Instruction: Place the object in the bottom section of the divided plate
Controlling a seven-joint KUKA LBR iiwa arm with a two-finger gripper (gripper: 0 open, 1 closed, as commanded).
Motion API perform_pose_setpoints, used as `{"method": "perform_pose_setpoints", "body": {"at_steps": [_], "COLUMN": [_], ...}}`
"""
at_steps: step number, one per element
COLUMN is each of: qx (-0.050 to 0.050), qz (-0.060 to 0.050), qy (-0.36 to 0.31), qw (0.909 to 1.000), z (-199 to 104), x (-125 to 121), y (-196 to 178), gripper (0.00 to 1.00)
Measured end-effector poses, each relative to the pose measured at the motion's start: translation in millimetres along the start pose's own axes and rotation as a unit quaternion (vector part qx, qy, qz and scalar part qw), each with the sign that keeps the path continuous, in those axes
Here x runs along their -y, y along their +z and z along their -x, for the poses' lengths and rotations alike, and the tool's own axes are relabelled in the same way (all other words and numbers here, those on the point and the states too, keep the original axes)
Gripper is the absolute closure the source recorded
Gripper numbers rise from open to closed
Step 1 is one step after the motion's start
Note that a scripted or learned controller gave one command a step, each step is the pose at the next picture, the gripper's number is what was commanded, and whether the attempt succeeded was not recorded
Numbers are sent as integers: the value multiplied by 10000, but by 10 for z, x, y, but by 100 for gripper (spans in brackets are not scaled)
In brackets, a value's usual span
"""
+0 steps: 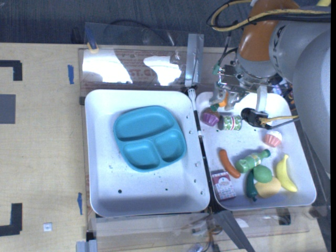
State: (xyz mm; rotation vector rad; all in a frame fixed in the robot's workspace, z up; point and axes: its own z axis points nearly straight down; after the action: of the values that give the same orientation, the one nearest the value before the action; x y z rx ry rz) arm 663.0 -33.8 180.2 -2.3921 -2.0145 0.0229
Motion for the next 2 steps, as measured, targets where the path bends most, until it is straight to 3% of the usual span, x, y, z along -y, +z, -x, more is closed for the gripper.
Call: {"method": "perform_pose_setpoints", "body": {"at_steps": [1, 2], "qx": [-14, -9], "qz": [33, 85], "qy": [-91, -87], "qw": [10000, 9999], "z": [-810, -793], "x": [159, 133], "y": [-12, -44], "gripper": [100, 0]}}
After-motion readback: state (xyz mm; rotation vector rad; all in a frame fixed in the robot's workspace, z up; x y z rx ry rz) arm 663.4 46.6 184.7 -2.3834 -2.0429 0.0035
